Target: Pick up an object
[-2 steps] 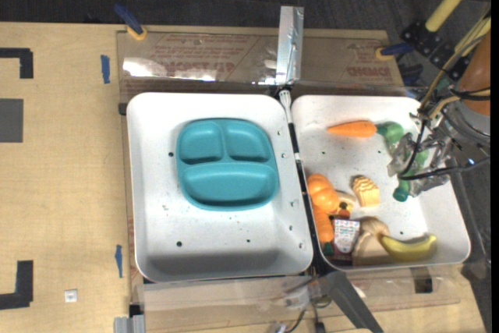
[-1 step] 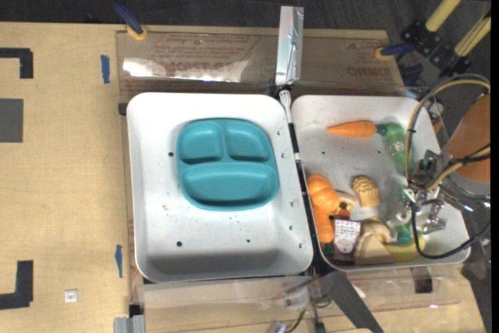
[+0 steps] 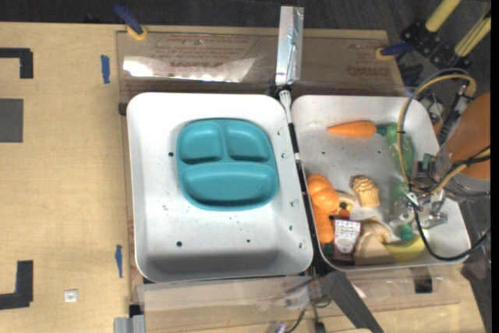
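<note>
two shallow white bins sit side by side on the wooden bench, both smooth plastic with rounded corners. the left bin [image 3: 156, 238] holds a teal divided plate [image 3: 227, 163], matte and soft-edged, with two small compartments above one wide one. the right bin [image 3: 312, 117] holds a cluster of toy food: a tapered orange carrot [image 3: 352, 129] with a green top lying near the far wall, a lumpy orange piece [image 3: 320, 201] against the left wall, a ridged tan piece [image 3: 365, 191] just beside it, a small bottle with a red and white label [image 3: 345, 234], and a yellow curved piece [image 3: 408, 249] at the near edge. the gripper [image 3: 417, 207] hangs low over the right side of this bin, close above the pile near the yellow piece, wrapped in cables; how wide it stands, i cannot tell, and nothing visibly sits in its grasp. blue tape marks and a shiny foil strip [image 3: 289, 44] lie on the bench behind the bins.
</note>
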Robot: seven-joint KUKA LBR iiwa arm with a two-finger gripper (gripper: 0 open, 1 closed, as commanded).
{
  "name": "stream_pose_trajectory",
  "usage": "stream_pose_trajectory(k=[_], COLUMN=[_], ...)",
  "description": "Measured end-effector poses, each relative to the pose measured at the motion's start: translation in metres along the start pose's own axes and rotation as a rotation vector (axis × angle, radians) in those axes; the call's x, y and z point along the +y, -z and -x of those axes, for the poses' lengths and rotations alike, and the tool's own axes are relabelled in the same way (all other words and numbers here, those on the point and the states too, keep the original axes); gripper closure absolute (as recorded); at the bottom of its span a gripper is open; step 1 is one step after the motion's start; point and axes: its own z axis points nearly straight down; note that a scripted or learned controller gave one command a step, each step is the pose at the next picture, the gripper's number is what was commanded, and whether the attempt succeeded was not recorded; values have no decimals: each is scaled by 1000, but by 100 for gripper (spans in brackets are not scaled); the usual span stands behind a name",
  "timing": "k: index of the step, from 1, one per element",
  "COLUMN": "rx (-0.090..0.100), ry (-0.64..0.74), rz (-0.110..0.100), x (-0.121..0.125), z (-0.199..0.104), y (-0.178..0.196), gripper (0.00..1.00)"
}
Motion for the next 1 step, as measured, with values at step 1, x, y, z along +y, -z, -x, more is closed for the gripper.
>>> stream_pose_trajectory(k=[1], rx=[-5], ry=[-2], rz=[-7], x=[-2], z=[3], y=[11], gripper=[100])
